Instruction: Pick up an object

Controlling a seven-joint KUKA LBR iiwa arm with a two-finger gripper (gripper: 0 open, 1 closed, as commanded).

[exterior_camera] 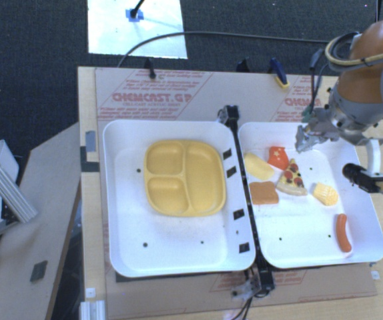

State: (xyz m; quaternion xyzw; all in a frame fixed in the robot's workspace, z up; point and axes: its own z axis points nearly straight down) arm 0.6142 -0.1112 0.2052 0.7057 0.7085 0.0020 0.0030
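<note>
Six toy foods lie in right bin (pixel 371 245). Tool (pixel 303 141) hangs over bin's far edge; I cannot tell its state. Nearest: red piece (pixel 277 157), small, hard-looking plastic, likely light and slick. Beyond: pizza slice (pixel 291 178), pale yellow lump (pixel 258 167), brown toast (pixel 264 193), yellow wedge (pixel 325 194), sausage (pixel 343 233). I'd pinch red piece across narrow sides. Left bin (pixel 128 245) carries yellow divided plate (pixel 181 177).

Lying inside the left bin (pixel 121 179): a yellow divided plate (pixel 181 177). Resting on dark carpet beyond the bench (pixel 58 199): a white sheet (pixel 135 20).
</note>
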